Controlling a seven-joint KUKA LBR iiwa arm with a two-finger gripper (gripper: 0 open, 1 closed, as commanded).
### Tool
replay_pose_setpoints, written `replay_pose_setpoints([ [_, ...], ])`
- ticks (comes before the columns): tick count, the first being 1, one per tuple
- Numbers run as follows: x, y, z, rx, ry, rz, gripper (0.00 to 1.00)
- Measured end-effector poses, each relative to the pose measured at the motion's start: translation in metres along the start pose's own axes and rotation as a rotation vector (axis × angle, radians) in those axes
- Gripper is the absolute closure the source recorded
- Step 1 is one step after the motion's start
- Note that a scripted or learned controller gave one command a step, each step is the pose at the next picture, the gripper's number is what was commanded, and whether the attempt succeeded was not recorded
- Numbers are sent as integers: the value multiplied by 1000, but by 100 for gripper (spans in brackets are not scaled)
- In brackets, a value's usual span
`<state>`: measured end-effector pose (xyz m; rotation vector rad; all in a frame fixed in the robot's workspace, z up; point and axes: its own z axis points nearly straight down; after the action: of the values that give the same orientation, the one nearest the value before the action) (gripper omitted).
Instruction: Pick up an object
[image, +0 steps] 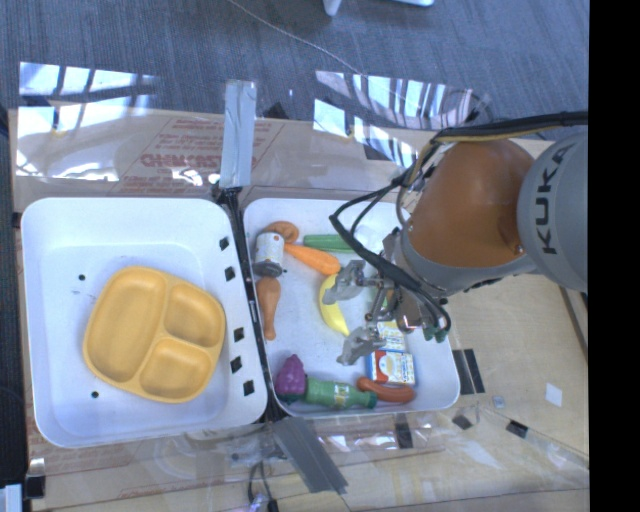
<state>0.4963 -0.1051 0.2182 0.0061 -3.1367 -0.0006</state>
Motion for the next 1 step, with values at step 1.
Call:
replay_pose_setpoints([
  [1, -41, -48, 70, -2, 4, -46, 0],
])
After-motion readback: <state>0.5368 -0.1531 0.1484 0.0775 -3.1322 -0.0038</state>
